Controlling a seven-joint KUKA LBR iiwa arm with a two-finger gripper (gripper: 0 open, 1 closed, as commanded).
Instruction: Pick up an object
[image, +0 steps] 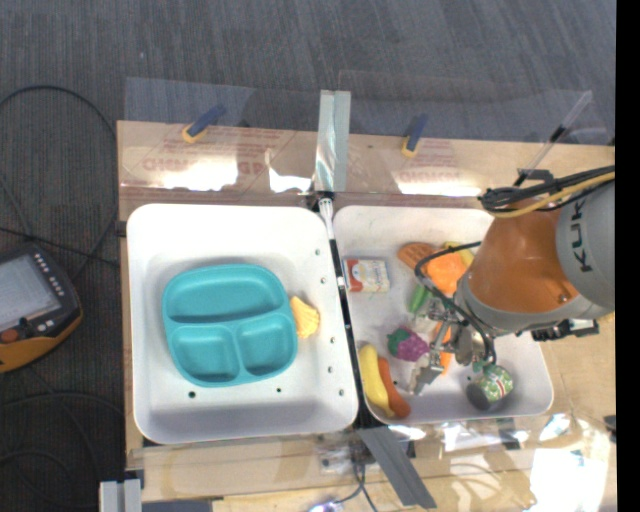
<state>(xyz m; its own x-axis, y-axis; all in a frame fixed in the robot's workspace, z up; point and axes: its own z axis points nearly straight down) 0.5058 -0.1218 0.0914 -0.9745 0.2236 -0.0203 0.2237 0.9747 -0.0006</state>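
Tool (436, 362) low inside the right white bin (520, 398), pointing down and left from the orange-banded wrist; finger spread too cluttered to judge, nothing visibly held. Just beside it to the left, a small purple and green toy piece (408, 345), rounded and knobbly, likely the nearest candidate. Further down-left, a long yellow and orange toy (378, 382) along the bin's left wall, long axis running top to bottom. Right of the tool, a round green-grey ball (491, 385). Beyond, teal divided tray (230, 322) in the left bin.
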